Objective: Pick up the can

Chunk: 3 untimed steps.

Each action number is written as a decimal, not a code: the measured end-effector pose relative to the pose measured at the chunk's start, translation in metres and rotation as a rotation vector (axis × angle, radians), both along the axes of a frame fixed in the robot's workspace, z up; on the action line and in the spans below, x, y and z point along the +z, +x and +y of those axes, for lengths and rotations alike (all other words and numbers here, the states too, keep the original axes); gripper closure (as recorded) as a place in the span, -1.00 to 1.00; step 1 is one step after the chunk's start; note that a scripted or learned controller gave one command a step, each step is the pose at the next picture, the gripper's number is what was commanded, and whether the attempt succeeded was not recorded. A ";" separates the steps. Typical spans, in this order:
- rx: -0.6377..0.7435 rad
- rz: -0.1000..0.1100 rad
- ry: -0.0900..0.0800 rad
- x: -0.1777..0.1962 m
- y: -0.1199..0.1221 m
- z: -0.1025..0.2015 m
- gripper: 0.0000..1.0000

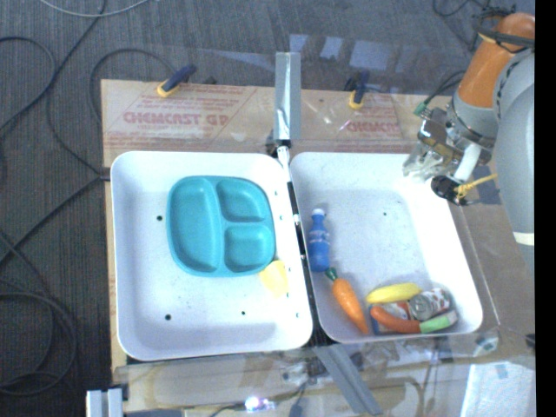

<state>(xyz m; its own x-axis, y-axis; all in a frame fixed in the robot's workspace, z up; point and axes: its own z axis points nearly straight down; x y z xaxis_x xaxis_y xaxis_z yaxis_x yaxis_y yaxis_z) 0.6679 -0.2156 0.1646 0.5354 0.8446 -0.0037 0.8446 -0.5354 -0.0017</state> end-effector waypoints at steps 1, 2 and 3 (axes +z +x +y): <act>0.086 0.000 -0.002 0.024 0.000 0.004 1.00; 0.099 0.001 0.004 0.018 -0.156 0.008 1.00; 0.451 -0.002 0.004 0.038 -0.172 0.010 1.00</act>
